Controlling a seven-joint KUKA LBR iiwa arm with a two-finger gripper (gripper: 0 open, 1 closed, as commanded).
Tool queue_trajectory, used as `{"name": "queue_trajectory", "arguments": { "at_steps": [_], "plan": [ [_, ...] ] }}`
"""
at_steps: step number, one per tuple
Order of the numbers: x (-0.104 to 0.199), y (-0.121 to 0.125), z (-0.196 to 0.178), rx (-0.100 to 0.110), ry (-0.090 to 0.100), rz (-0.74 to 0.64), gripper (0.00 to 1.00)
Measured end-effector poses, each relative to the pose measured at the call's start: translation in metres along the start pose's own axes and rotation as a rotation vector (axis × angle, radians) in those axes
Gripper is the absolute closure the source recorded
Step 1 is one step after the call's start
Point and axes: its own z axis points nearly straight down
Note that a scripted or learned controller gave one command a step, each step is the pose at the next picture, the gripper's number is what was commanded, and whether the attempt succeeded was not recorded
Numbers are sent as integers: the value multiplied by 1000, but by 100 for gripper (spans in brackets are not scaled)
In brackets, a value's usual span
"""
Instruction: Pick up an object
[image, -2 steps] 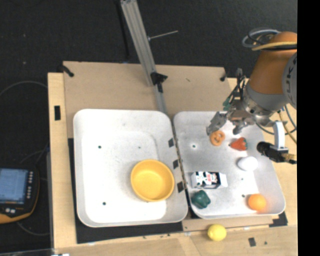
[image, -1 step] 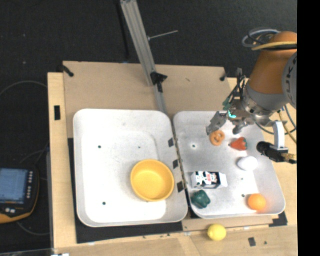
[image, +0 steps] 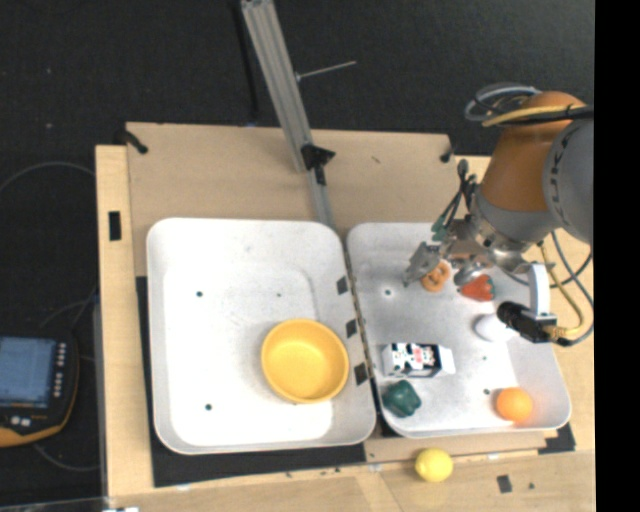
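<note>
My gripper (image: 428, 266) hangs over the upper middle of the right bin (image: 380, 250), under the grey arm with its orange band (image: 522, 165). A small tan-orange object (image: 435, 279) lies right at the gripper's tip, touching it or just below it. A red object (image: 477, 288) sits just to its right, partly under the wrist. Lower in the same bin lie a small white object (image: 487, 326), a black-and-white carton (image: 414, 359), a dark green object (image: 402, 398) and an orange ball (image: 514, 404).
A yellow bowl (image: 304, 360) stands in the left bin (image: 200, 260), near its lower right corner. A yellow lemon-like ball (image: 433, 465) rests on the bench outside the bins, at the front. A metal pole (image: 285, 85) slants in from the top.
</note>
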Motion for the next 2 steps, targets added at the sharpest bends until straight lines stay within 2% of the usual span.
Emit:
{"name": "queue_trajectory", "arguments": {
  "at_steps": [1, 2],
  "plan": [
    [-12, -2, 55, 1, 0, 0, 0],
    [-13, -2, 84, -3, 0, 1, 0]
  ]
}}
